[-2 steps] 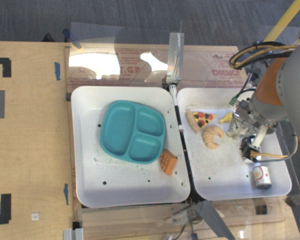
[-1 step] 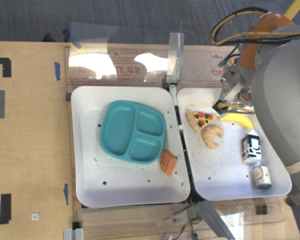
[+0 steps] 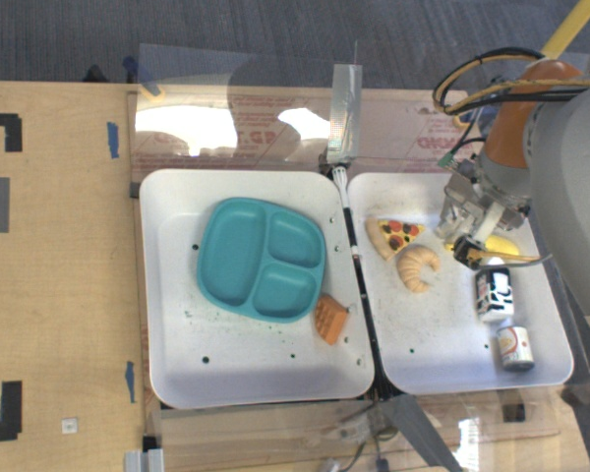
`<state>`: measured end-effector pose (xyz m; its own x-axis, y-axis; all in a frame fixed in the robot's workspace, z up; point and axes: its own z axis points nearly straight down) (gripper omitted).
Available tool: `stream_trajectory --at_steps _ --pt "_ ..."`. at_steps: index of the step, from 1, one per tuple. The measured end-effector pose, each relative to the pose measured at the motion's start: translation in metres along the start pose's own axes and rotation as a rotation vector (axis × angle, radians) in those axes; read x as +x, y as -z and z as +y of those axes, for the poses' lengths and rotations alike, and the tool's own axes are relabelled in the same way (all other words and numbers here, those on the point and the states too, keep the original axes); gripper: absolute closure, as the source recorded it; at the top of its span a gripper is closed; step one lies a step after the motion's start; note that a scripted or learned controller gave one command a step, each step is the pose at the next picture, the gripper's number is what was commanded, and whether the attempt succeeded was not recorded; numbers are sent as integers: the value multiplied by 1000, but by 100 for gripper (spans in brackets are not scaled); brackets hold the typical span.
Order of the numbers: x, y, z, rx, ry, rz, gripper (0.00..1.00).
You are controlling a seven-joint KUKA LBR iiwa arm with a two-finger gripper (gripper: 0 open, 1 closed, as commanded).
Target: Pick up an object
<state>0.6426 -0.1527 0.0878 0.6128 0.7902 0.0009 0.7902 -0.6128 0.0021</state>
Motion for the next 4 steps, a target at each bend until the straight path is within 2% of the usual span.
stream_trajectory --at_steps 1,2,3,4 --pt "-18 -1 27 0 -490 0 100" --pt "-16 11 27 0 -486 0 100" --pt "-46 0 44 8 -701 6 100" --pt "-43 12 44 6 -695 7 100"
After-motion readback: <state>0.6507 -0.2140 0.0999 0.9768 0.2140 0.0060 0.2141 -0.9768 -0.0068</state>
